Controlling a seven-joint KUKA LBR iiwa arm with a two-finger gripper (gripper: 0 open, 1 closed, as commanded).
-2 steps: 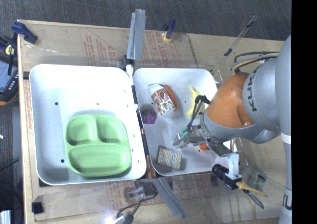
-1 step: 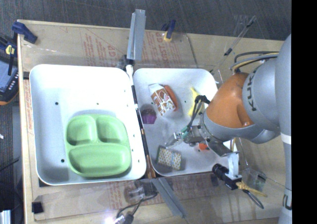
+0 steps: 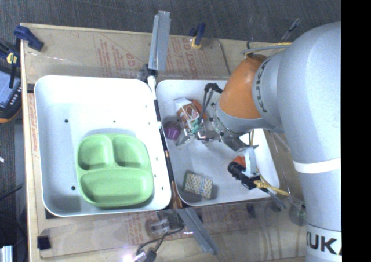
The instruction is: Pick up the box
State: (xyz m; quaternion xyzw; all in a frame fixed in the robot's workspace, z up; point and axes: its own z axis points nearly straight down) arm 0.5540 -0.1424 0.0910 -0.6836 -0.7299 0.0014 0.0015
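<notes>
The gripper (image 3: 193, 132) is seen low in the right bin (image 3: 223, 194). The red-and-white box (image 3: 188, 110) is found just beside it, at its 12 o'clock. How far the gripper is open, or whether the box is held, cannot be told. A purple object (image 3: 172, 132) lies at its 9 o'clock and a patterned packet (image 3: 198, 185) at 6 o'clock

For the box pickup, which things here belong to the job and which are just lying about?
Job in hand:
- box, in the right bin
- end effector, just below the box

Lying about:
- green divided tray, in the left bin
- purple object, right bin
- patterned packet, right bin
</notes>
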